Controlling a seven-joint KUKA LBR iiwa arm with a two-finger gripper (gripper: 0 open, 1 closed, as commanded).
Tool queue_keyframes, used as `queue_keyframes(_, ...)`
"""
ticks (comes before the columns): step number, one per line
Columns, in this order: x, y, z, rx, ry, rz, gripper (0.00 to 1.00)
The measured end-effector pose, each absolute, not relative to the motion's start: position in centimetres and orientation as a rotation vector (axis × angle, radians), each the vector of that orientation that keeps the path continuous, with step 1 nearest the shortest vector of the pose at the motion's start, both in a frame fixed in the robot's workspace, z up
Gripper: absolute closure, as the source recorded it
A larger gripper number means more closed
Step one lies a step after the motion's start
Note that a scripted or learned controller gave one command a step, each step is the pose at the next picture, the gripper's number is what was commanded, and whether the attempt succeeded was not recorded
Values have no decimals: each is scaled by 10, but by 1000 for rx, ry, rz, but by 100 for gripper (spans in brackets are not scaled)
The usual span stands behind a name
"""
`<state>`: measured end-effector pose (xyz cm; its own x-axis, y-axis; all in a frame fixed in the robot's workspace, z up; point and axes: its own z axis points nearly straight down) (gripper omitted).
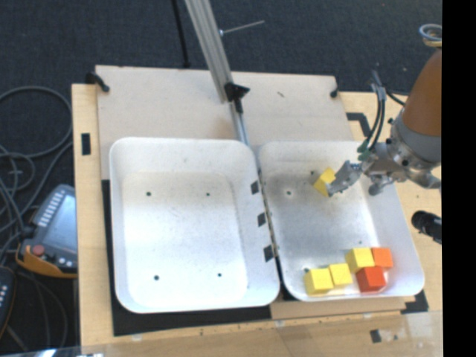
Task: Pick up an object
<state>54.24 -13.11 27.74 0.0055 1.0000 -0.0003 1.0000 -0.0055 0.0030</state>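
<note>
We are looking down at a slant on a wooden bench (171, 99) that is carrying two shallow white bins side by side. The left bin (186, 222) is showing only its speckled floor. The right bin (338, 222) is holding the blocks. The grey arm (416, 136) is reaching in from the right over that bin's upper part. A cluster of blocks (349, 270), yellow and orange, is sitting packed together near the right bin's front edge, well apart from the arm. The gripper (343, 178) is pointing left, and its tip is meeting a lone yellow block (323, 181). We cannot tell whether it is grasping that block or only touching its side. We are judging this as the grasp attempt itself. The next move is calling for a firm hold, then a straight lift clear of the bin floor.
</note>
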Motion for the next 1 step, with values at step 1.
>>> queue_keyframes(1,599,-176,96,2221,2215,-2,0)
